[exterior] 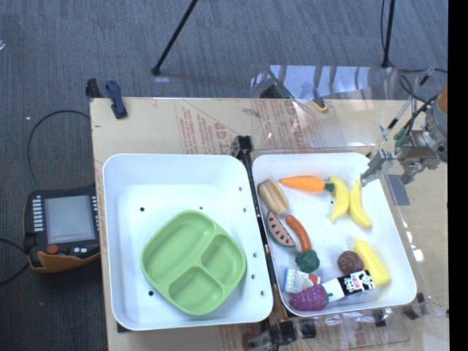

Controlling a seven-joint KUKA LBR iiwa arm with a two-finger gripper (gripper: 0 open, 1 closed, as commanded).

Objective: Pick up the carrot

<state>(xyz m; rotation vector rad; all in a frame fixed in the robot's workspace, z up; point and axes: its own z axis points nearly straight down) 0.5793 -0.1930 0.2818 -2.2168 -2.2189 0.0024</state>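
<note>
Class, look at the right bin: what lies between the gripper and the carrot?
In the camera view, the gripper hangs at the right bin's upper right and the carrot lies to its left. Between them sit two bananas' upper ends and bare white floor.

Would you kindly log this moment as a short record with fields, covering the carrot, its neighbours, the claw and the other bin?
target: orange toy carrot with green top, lying flat at the back of the right shallow white bin
nearest neighbours: tan bread roll on its left, pair of yellow bananas on its right
claw: metal two-finger claw above the right bin's far right corner, apart from the carrot, holding nothing
left bin: green three-compartment plastic plate
task status: carrot not yet picked
</note>
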